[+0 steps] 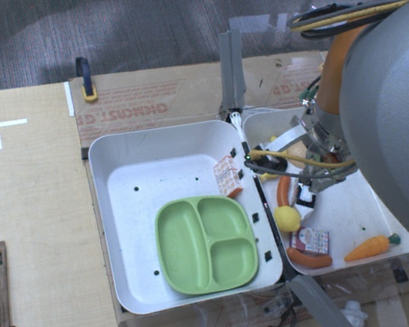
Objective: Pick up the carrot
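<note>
Looming at the right edge of the frame, the grey arm point(401, 129) filled most of that side, its orange band point(334, 63) showing just above the wrist. Its gripper point(313, 169) reached down and leftward into the right bin point(349, 213), low over the clutter in the bin's upper half — whether its claw was released or clenched could not be told, since cables and dark parts hid the tips.

The carrot point(369, 248) lay on its side in the lower right corner of the right bin, green top pointing right, well apart from the gripper and touching nothing else. Toward the lower left of that bin sat a yellow lemon point(287, 219), with a red hot dog point(284, 187) standing slanted just above it. Below the lemon a small printed packet point(311, 240) rested beside a second hot dog point(310, 259) along the bin's lower wall.

Across the divider, the left bin point(120, 209) held a green three-compartment plate point(206, 243) in its lower right part, and a small printed box point(227, 175) leaned near its right wall.
</note>
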Robot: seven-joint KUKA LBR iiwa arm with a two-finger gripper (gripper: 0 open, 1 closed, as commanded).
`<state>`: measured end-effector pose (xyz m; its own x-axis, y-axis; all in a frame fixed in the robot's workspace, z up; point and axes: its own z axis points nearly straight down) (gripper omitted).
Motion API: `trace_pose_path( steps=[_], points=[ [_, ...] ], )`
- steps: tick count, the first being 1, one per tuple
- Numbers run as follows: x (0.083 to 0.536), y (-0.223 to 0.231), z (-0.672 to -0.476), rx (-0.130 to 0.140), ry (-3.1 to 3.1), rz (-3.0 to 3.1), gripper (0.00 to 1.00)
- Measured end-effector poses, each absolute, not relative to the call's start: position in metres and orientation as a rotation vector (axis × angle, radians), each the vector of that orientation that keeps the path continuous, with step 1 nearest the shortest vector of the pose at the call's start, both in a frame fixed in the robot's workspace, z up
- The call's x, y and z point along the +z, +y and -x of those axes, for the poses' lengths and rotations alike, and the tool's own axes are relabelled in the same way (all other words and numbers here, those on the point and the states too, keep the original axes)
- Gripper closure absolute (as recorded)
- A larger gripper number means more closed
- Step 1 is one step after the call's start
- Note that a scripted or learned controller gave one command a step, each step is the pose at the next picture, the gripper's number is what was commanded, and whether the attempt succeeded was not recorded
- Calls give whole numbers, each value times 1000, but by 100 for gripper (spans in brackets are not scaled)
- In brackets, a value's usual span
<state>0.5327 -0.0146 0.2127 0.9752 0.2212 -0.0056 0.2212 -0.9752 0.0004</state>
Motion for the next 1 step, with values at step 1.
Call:
trace_pose_path(
  steps=[1],
  points=[
    [221,-90,-578,-9,387,-3117,100]
  ],
)
